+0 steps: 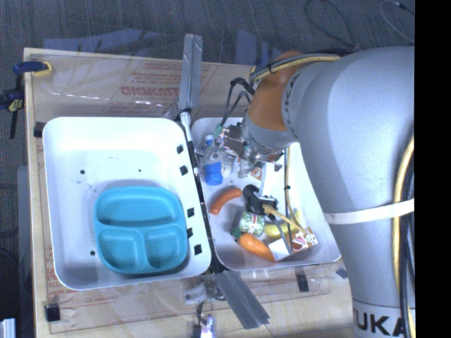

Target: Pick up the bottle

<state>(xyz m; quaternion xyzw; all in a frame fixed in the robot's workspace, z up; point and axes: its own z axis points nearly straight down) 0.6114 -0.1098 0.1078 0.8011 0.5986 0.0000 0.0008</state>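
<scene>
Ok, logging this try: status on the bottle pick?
Gripper low in right bin, far end. Bottle beside it, grip unconfirmed. Carrots and clutter nearby.

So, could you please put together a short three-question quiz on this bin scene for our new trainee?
1. True or false: the blue divided tray lies in the left bin.
2. Multiple choice: where does the gripper hover? A) over the left bin; B) over the far end of the right bin, near the bottle with the blue cap; C) off the bench.
3. Short answer: which colour are the two carrot-like items, one mid-bin and one at the near end?

Key
1. True.
2. B.
3. Orange.
</scene>
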